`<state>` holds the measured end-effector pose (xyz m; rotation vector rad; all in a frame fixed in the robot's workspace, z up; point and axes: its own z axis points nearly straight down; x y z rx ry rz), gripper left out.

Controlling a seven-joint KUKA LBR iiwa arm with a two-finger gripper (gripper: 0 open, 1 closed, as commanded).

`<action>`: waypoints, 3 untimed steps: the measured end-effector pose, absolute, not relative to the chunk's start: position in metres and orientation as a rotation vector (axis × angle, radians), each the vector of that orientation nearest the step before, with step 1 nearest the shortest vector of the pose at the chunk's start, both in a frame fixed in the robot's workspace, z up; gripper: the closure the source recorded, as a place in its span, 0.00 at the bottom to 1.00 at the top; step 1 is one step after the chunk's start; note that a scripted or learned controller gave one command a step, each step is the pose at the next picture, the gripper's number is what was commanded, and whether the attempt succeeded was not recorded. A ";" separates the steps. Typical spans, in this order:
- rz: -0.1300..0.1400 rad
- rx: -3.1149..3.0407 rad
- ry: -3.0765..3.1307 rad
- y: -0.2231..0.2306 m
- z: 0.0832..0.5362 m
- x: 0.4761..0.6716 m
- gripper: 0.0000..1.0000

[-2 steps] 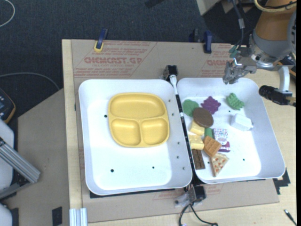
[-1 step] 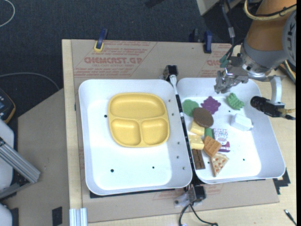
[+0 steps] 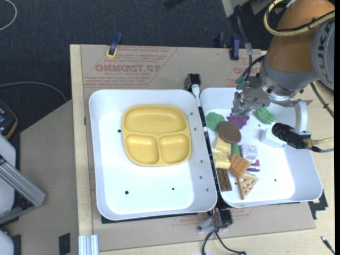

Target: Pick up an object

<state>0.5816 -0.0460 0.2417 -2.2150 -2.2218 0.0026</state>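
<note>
While the grey arm with the orange band (image 3: 300, 15) is being reached in from the right, the claw (image 3: 243, 106) is being held low over the upper part of the right shallow white bin (image 3: 303, 182). Whether the claw is released or clenched cannot be told; it is seen from above against the clutter.

Directly beneath the claw, a purple bunch of toy grapes (image 3: 239, 121) is being partly covered by it; whether contact is being made cannot be told. Just to the right of the claw, a green ridged leafy toy piece (image 3: 264, 113) is lying. To its left and slightly below, a rounded green toy piece (image 3: 214, 120) is resting near the bin's left wall. Below the claw, a brown oval toy disc (image 3: 230, 132) is lying, and further below, pale yellow cheese-like blocks (image 3: 221, 145), an orange waffle-like piece (image 3: 240, 165), a dark brown bar (image 3: 224, 179) and a pizza-slice toy (image 3: 247, 184) are being bunched together.

Well to the left of the claw, a yellow three-compartment plastic tray (image 3: 156, 133) is sitting in the left shallow white bin (image 3: 106, 158).
</note>
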 end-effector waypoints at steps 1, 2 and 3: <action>0.002 -2.215 -2.222 -0.014 0.244 0.546 1.00; 0.006 -2.213 -2.219 0.018 0.220 0.501 1.00; 0.004 -2.220 -2.217 0.022 0.216 0.488 1.00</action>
